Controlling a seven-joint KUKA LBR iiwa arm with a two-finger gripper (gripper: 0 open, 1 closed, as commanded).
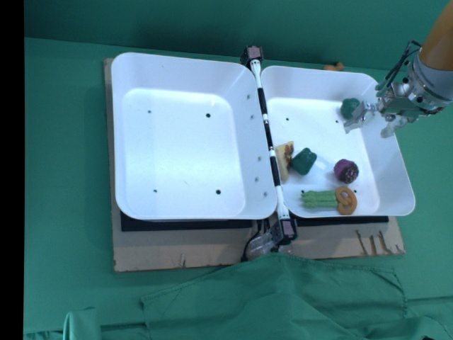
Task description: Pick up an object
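Objects sit scattered in the right bin (pixel 396 190): a dark green piece (pixel 350 107) at the far side, another green one (pixel 304 161) near the middle, a purple piece (pixel 346 170), an orange pretzel shape (pixel 346 200) touching a light green strip (pixel 320 199), and a small tan piece (pixel 284 154) by the left wall. The gripper (pixel 369 119) hangs over the bin's far right part, just beside the dark green piece; its jaws look spread apart with nothing between them. The left bin (pixel 134 76) lies alongside on the green table (pixel 64 154).

Counted on the bench: two white bins (pixel 127 69), two dark green items (pixel 304 161), one purple item (pixel 345 170), one light green item (pixel 319 199), one orange pretzel-shaped item (pixel 346 200), and one yellow-brown card (pixel 284 156).
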